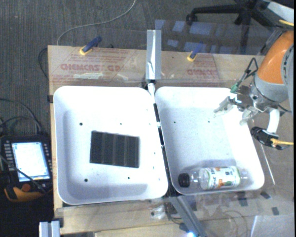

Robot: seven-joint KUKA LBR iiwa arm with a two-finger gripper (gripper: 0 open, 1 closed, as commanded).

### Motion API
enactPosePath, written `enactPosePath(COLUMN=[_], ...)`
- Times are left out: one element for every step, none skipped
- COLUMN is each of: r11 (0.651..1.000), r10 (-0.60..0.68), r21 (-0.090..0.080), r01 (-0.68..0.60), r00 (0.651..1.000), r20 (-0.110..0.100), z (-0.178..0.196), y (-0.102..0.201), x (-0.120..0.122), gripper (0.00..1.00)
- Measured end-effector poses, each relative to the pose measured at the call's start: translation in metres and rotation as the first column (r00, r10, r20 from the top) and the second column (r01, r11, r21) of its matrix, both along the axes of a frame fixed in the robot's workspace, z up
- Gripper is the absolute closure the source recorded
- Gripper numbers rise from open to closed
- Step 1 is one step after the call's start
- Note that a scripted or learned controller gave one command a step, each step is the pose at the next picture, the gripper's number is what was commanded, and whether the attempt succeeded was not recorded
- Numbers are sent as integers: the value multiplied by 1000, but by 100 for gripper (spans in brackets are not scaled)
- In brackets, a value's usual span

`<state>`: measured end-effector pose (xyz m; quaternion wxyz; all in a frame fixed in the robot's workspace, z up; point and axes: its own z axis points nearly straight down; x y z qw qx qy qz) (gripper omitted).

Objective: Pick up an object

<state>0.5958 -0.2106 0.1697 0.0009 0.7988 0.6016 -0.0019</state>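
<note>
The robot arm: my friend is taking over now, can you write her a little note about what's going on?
End effector: up over the far right corner of the right bin, fingers apart, nothing between them.
Plastic bottle: lying on its side along the near wall of the right bin, dark cap pointing left, well away from the end effector.
Dark flat rectangle: lying in the middle of the left bin.
Done: nothing picked up yet.
Left: bring the end effector down over something, probably the bottle since it is in the nearer bin, close on it and lift.
</note>
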Motion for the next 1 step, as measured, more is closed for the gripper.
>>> enactPosePath(r11=[989], r10=[-148], r21=[1], r01=[148], r00=[989], r20=[0], z=[59], y=[0], x=[-52], gripper=[0])
